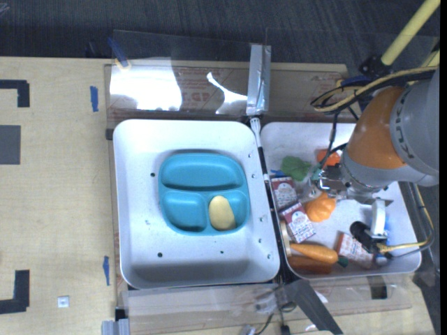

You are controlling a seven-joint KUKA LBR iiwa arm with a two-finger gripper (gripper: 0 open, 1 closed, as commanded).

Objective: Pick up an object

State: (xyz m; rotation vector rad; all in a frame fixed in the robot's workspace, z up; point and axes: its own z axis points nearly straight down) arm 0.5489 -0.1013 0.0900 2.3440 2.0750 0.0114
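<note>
You see the bench (49, 208) with its two white bins side by side. The left bin (133, 187) bears a blue tray (202, 173) with three hollows. The right bin (399, 209) is the crowded one, and every loose thing you could pick except one lies there.

The arm (391, 142) reaches in from the right and hangs over the upper half of the right bin. Its gripper (325, 187) sits low over the middle of that bin. You cannot tell from this slant whether it is released or clenched, and nothing is seen to be held in it.

At the near edge of the right bin lies a carrot (313, 253), on its side. A carton (353, 248) lies just to its right. A second carton (283, 190) lies against the bin's left wall, and a third carton (300, 223) is just below it, above the carrot. An orange ball (320, 208) rests just under the gripper, beside the third carton; whether they touch is unclear. A green piece (297, 166) lies up and left of the gripper.

A yellow egg (222, 213) sits in the tray's lower right hollow.
</note>
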